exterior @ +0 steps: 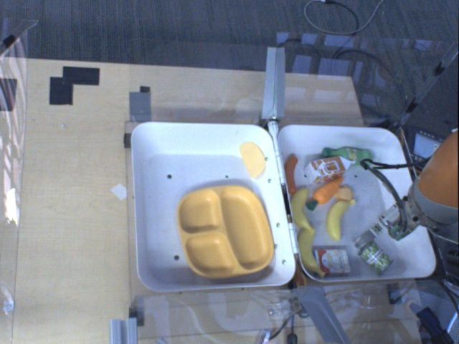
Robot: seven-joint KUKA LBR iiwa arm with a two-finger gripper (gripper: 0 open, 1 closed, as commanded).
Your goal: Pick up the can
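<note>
Looking down on the worktop (72,192), we find the can (332,260) lying on its side at about six o'clock in the right bin (401,145), its red-and-white label too blurred to read. It touches the lower of two bananas (307,248) at its nine o'clock, and a small green-labelled item (374,256) lies near at its three o'clock. The hand (387,228) hangs over the bin at the can's two o'clock; we cannot tell its state. The can sits near the bin's near wall. A yellow divided tray (226,229) sits in the left bin (154,192).
</note>
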